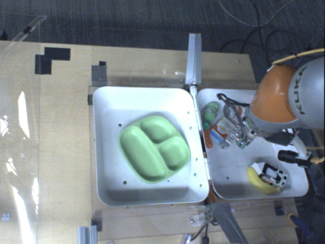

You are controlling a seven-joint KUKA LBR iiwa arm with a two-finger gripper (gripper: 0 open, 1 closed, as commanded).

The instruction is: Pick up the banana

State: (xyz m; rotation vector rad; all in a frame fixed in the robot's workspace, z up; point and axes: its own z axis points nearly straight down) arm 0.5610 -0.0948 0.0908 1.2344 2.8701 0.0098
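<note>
The yellow banana [257,180] lies near the front right corner of the right bin [228,179], curving around a small black and white object [274,177]. My gripper [234,136] hangs over the middle of that bin, up and to the left of the banana and apart from it. It points left, toward a cluster of small items. The grey arm with its orange band [274,95] comes in from the right and covers the bin's back right part.
A green bottle-like item [209,113] and a red and blue item [216,135] lie at the right bin's left side, close to the gripper. The left bin [109,182] holds a green three-compartment plate [154,147]. A metal divider post [194,60] stands between the bins.
</note>
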